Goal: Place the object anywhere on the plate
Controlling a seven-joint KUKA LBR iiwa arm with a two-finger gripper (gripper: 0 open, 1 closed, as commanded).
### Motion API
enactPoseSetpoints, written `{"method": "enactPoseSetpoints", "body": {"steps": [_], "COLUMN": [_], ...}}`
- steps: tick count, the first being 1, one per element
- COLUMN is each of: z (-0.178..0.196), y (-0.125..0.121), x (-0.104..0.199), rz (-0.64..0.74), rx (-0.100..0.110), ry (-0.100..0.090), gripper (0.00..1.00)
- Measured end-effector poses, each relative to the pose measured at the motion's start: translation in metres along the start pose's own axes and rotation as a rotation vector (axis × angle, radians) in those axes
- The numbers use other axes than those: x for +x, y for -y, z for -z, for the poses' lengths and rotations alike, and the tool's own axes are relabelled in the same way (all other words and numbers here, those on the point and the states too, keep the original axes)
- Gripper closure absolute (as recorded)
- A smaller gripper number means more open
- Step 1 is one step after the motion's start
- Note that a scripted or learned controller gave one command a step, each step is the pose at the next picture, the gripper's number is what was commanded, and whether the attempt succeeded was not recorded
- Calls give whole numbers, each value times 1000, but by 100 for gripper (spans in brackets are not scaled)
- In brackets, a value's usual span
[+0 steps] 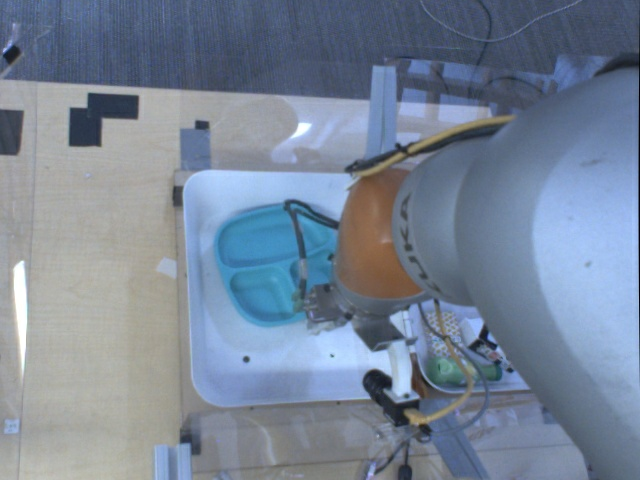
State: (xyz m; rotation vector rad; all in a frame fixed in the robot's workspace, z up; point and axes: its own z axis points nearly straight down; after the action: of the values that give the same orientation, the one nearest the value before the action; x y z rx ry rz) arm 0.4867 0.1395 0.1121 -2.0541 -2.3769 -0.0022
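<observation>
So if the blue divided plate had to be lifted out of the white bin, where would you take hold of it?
By the raised rim on the blue divided plate's left edge, coming from above. It lies flat in the white bin, so only the rim offers a pinchable lip, and the arm covers its right side.

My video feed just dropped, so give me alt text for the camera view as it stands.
The grey arm with its orange band reaches from the right over the left white bin, its wrist covering the right edge of a blue divided plate. A green object lies in the right bin, partly hidden by the arm.
</observation>
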Motion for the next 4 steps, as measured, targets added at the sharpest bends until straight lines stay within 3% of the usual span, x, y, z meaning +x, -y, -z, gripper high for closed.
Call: {"method": "enactPoseSetpoints", "body": {"steps": [1, 2, 3, 4], "z": [-22, -20, 74, 73], "y": [-41, -16, -57, 4], "x": [12, 36, -82, -35], "rz": [374, 1052, 843, 1034], "rx": [-3, -19, -7, -4], "ry": [0, 9, 4, 2], "gripper": [100, 100, 100, 100]}}
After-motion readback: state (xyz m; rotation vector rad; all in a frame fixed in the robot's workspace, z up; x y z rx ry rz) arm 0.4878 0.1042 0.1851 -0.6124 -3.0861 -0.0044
